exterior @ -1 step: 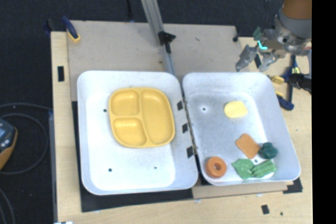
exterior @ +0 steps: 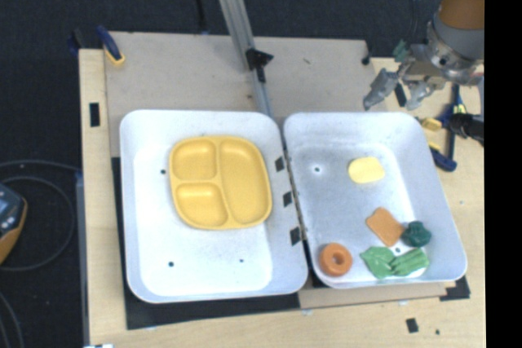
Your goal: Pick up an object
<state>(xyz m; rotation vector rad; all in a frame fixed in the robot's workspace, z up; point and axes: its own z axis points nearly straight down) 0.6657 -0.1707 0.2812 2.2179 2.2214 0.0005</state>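
Note:
The right bin (exterior: 326,134) holds a pale yellow oval piece (exterior: 366,170), an orange block (exterior: 384,225), an orange ring (exterior: 334,259), a dark green lump (exterior: 417,235) and a light green leafy piece (exterior: 394,262). My gripper (exterior: 394,90) hangs at the upper right, above the bin's far right corner, well back from all the objects. Its two grey fingers (exterior: 377,90) stand apart, open, with nothing between them.
A yellow three-compartment plate (exterior: 220,181) lies in the left bin (exterior: 147,257). A slanted metal pole (exterior: 232,4) rises behind the seam between the bins. Blue clamps (exterior: 444,155) sit at the bench's right edge and a yellow-blue clamp (exterior: 111,47) at the far left corner.

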